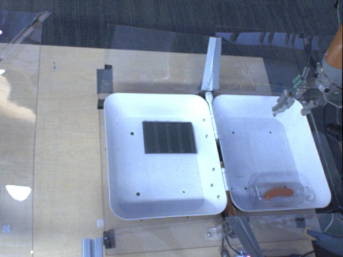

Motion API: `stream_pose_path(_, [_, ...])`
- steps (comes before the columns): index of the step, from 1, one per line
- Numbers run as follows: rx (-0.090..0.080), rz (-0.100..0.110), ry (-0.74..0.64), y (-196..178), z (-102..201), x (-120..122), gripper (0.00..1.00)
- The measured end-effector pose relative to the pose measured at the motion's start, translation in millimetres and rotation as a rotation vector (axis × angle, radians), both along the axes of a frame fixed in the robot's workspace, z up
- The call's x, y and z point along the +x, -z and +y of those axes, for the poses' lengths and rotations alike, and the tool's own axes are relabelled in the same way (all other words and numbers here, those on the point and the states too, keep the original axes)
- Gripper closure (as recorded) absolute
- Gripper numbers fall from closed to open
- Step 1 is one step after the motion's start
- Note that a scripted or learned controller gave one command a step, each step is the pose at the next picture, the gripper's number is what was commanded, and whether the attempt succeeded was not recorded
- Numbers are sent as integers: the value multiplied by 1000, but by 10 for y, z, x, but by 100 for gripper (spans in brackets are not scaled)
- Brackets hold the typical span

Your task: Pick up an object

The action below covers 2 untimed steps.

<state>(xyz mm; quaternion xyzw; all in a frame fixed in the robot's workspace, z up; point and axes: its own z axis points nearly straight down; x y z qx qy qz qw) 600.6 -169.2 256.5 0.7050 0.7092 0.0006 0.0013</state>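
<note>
Two white bins side by side on a wooden bench [64,159], nearly touching along the middle seam.

Left bin [123,197]: one dark ribbed rectangular pad [169,137] lying flat in the far half, roughly centred left to right. Small dark dots scattered across the floor, about five visible.

Right bin [241,122]: one clear plastic item [280,190] lying on its side in the near right corner, close to the near wall. One orange piece [278,193] seen inside or through it; cannot tell which. One object to pick in total.

One arm, entering from the right edge, orange band at the top right corner. One gripper [295,101] above the far right corner of the right bin, over the rim area. Two fingers visible, spread apart, nothing between them. Left finger [283,103] points toward the bin interior.

Gripper and clear plastic item well apart: gripper at the far side of the bin, item at the near side.

One grey metal post [211,64] standing at the far end of the seam between the bins. One dark bracket [105,84] at the far left corner of the left bin.
</note>
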Motion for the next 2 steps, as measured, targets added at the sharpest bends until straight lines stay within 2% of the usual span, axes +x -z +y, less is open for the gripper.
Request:
stream_pose_path(1, [2, 2, 253, 1452, 715, -461, 0])
stream_pose_path(2, [0, -4, 139, 1069, 124, -548, 0])
